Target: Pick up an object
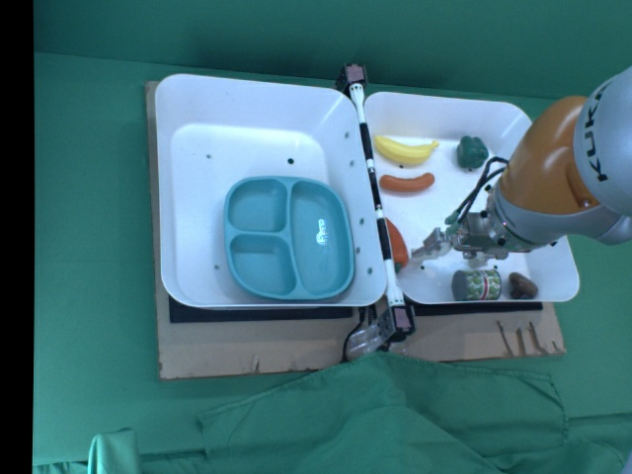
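Green cloth covered the bench [89,215], with two white bins side by side on a brown cardboard sheet [197,358]. Left bin [188,117] held a teal divided plate [288,237], three compartments, lying flat toward the bin's near side. Right bin [513,117] held the small items: a yellow banana [406,149] near the far left, a red-orange sausage [407,183] just below it, a dark green lumpy piece [471,151] to the right of the banana. A red-orange round object [397,245] sat against the right bin's left wall, partly hidden by the divider. A small can with a green and red label [477,285] lay on its side near the front wall, and a dark brown lump [522,285] lay just beside it on the right. A white rod with black ends [373,191] ran along the seam between the bins.

Grey arm with orange band [548,161] reached in from the right over the right bin. Gripper [432,249] was low, pointing left, between the red-orange round object and the can, near both. Fingers [435,239] looked slightly parted, with nothing between them. No contact with any item could be made out. Folded green fabric [395,413] bunched up at the front of the bench.
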Motion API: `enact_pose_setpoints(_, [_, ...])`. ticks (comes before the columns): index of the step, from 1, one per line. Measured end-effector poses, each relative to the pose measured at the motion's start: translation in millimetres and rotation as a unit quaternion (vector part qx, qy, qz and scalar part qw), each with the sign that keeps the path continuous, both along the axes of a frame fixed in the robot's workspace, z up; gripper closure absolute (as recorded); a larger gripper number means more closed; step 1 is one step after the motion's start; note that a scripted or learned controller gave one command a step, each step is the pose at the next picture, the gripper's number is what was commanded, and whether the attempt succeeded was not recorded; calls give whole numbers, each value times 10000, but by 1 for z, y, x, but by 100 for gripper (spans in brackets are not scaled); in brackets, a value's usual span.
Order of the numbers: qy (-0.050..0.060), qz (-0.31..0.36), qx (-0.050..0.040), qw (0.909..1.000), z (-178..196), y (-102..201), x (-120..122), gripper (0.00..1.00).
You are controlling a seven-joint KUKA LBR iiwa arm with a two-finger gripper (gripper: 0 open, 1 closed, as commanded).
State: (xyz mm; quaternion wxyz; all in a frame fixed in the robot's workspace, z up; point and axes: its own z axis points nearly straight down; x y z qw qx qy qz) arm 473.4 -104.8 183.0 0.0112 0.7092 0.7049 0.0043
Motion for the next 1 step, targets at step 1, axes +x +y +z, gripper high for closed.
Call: enact_pose_setpoints(1, [10,-15,2,10000,9,-1,1,100])
